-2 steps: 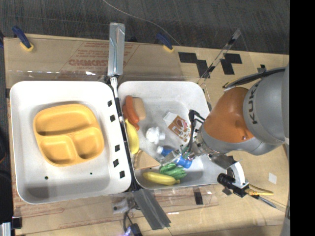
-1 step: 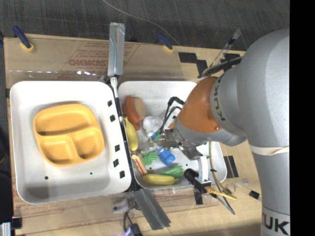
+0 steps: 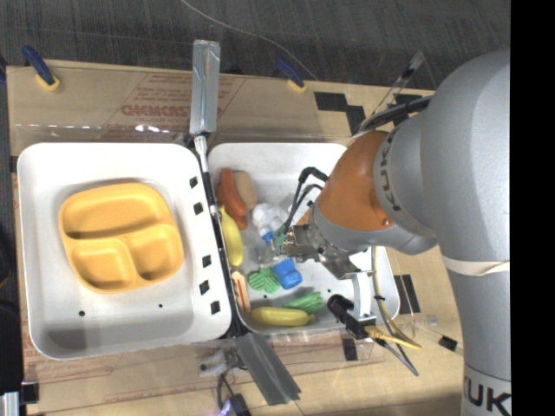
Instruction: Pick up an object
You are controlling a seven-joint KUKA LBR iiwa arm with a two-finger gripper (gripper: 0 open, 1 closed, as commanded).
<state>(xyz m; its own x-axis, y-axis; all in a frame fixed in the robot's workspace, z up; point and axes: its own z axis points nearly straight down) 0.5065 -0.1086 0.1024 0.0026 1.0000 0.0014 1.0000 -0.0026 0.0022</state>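
The right bin (image 3: 260, 159) holds several small items. A brown and red hot dog (image 3: 236, 192) lies at its far left, with a yellow banana (image 3: 231, 239) along the left wall below it. A clear bottle with a blue cap (image 3: 268, 223) lies in the middle. Nearer the front are a blue block (image 3: 287, 275), a green toy (image 3: 263, 281), a green pod (image 3: 303, 302) and a second banana (image 3: 279, 316). My gripper (image 3: 290, 245) is low in the bin, right beside the bottle and just above the blue block. Its tip is hidden among the items.
The left bin (image 3: 52, 319) holds a yellow divided tray (image 3: 121, 234). A metal divider (image 3: 205, 85) runs between the bins. The grey arm and its orange band (image 3: 355, 193) cover the right half of the right bin. A small orange item (image 3: 240, 293) lies by the divider.
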